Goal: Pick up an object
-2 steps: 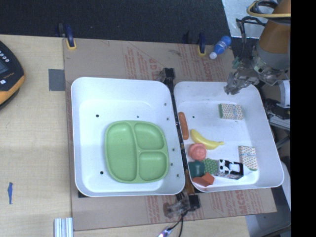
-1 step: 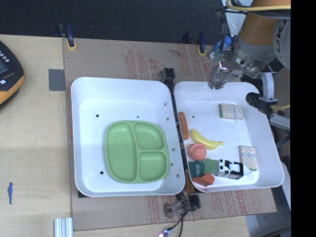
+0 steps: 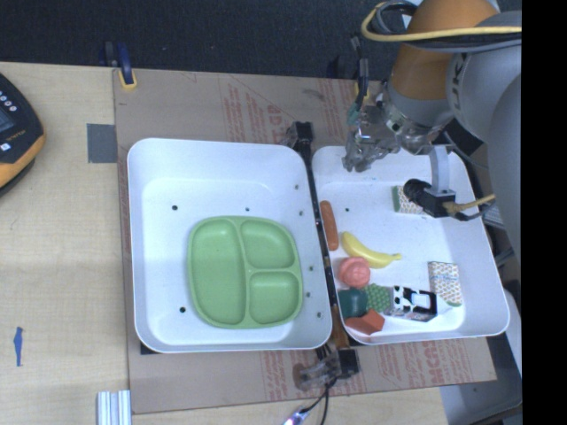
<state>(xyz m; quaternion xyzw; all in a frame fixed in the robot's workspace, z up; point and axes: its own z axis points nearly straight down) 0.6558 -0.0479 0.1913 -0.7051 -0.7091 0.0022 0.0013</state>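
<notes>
My gripper [image 3: 359,159] hangs over the far left corner of the right bin [image 3: 483,255], with nothing visible between its fingers. Toy items lie nearer the front of that bin: an orange hot dog [image 3: 329,225] along the left wall, a yellow banana [image 3: 369,253], a pink peach [image 3: 355,273], a dark green piece [image 3: 351,301], a red piece [image 3: 365,323], a black-and-white cow-pattern box [image 3: 414,302] and a patterned pouch [image 3: 446,282]. All of them sit well below the gripper in the view.
The left bin [image 3: 159,193] holds a green divided plate [image 3: 244,271]. A small patterned box [image 3: 407,202] lies by a black cable fitting [image 3: 427,197] at the right bin's back. A yellow-black device [image 3: 16,140] sits on the bench at far left.
</notes>
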